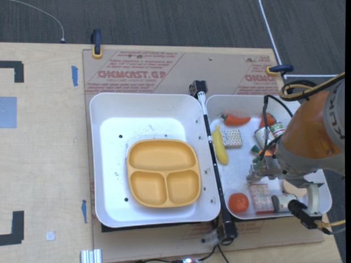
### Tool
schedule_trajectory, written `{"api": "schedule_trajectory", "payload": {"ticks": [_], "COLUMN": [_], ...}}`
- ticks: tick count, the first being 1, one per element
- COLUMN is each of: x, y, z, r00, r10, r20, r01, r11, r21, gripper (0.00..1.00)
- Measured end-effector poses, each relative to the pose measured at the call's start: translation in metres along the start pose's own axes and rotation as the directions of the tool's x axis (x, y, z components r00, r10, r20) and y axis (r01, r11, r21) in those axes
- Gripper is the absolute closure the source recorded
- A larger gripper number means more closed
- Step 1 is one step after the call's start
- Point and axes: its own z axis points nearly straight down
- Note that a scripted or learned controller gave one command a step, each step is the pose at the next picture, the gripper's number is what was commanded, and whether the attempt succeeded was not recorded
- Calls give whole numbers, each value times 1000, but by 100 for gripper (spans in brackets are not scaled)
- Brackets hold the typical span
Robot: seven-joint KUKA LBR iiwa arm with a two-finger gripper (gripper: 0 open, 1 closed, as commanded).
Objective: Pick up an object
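The arm (318, 136) reaches in from the right and hangs over the right bin (233, 102). The tool (262, 171) sits low over the bin's middle; its opening cannot be told from this view. No object is seen between its parts.

Objects lie around the tool in the right bin:
- Banana (220, 145): to the left, along the bin's left wall.
- Cracker pack (232, 138): just beside the banana, up and left of the tool.
- Carrot (237, 119): near the far wall.
- Tomato (238, 203): down and left of the tool, near the front wall.
- Printed packet (260, 195): just below the tool.

The left bin (104, 147) holds a yellow tray (163, 172) with three compartments.
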Motion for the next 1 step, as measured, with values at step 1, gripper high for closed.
{"api": "schedule_trajectory", "payload": {"ticks": [1], "x": [91], "y": [5], "z": [-80], "r00": [1000], "r10": [-3], "r20": [-2], "r01": [3], "r11": [1000], "r21": [0], "gripper": [100]}}
